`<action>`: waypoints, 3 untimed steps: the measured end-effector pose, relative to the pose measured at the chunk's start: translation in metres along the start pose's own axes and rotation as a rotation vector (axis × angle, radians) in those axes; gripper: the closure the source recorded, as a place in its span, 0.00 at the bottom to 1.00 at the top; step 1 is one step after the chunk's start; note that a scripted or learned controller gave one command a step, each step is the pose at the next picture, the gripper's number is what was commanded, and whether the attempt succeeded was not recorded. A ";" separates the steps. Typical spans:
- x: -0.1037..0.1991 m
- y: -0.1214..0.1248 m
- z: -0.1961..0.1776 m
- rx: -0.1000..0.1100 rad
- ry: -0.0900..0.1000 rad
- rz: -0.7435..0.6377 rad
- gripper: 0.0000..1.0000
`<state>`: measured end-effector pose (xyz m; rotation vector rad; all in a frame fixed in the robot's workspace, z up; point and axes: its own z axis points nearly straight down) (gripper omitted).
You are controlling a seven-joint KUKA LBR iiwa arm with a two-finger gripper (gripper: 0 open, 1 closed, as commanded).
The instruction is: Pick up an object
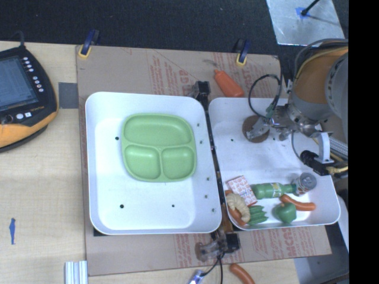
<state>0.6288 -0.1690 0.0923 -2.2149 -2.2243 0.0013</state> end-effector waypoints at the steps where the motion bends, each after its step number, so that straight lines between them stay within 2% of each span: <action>1: 0.001 0.027 0.000 0.000 -0.001 0.001 0.00; 2: 0.000 0.028 -0.012 -0.001 -0.002 -0.004 1.00; 3: 0.086 0.023 -0.101 -0.003 0.000 -0.001 1.00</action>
